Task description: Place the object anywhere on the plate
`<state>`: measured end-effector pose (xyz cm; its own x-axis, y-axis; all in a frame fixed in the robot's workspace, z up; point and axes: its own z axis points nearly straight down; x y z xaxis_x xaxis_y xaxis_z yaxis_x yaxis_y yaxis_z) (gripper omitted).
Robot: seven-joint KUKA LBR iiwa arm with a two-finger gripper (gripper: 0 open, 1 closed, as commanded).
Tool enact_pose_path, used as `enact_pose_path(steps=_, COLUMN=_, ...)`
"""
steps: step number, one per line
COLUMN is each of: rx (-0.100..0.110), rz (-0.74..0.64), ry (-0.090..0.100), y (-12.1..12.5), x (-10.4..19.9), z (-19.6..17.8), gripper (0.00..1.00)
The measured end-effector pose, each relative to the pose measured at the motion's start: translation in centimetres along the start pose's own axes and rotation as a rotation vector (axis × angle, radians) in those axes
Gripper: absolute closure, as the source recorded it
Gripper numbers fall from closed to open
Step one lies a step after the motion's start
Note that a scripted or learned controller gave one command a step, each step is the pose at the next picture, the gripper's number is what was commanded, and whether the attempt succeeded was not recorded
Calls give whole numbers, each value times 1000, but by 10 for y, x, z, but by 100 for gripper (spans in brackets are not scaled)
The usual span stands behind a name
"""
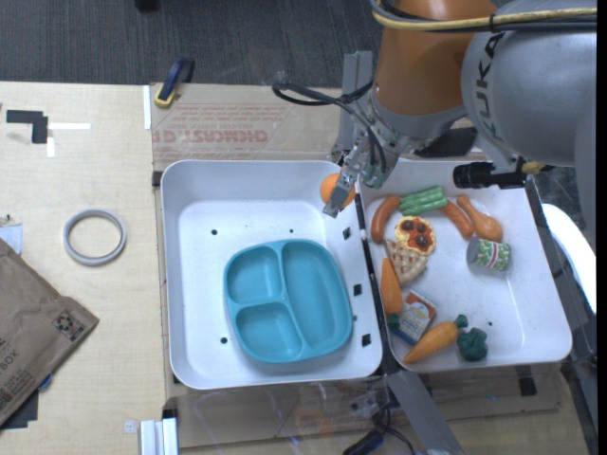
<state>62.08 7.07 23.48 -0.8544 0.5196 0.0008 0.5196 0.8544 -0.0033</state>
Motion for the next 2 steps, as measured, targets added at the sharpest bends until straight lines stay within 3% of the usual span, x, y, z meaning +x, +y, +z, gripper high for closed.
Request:
enact_pose_path(steps=1, rx=0, rz=-282, ry=3, y=-8, x=71, z=29, gripper=100)
enact_pose_path(steps=2, rx=0, rz=-282, ry=3, y=-8, x=71, z=29, gripper=0)
